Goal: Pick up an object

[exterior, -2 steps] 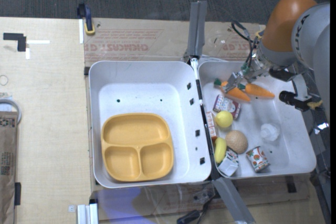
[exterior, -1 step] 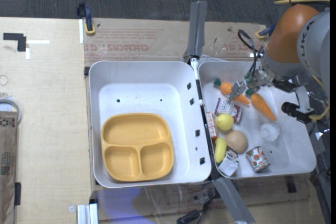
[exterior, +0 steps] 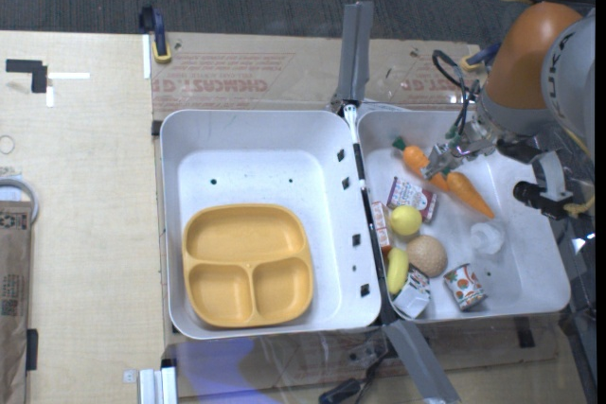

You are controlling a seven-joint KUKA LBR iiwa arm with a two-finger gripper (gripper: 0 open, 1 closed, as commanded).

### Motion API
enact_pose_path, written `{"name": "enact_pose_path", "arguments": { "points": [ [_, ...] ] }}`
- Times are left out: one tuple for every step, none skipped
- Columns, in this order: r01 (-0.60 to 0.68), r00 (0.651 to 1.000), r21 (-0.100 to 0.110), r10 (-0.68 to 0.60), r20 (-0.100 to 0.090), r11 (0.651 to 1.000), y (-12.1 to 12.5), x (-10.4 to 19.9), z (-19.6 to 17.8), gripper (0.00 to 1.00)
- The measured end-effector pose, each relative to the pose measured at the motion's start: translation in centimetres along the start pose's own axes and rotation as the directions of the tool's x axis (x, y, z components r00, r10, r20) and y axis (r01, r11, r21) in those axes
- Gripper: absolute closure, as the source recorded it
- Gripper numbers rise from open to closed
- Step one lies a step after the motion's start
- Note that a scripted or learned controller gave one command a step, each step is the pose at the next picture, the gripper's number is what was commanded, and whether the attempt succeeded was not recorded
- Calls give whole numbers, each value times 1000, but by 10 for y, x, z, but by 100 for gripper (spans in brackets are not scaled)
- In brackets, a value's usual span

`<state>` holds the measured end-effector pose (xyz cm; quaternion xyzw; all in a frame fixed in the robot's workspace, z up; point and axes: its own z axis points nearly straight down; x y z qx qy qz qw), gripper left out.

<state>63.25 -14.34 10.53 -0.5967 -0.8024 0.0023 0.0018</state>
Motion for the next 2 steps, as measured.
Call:
{"name": "enact_pose_path", "arguments": {
  "points": [
    [72, 997, -6, -72, 1, 997, 1, 52, -92, 100],
    [13, 1000, -5, -13, 2, 1000, -41, 44, -159, 100]
  ]
}}
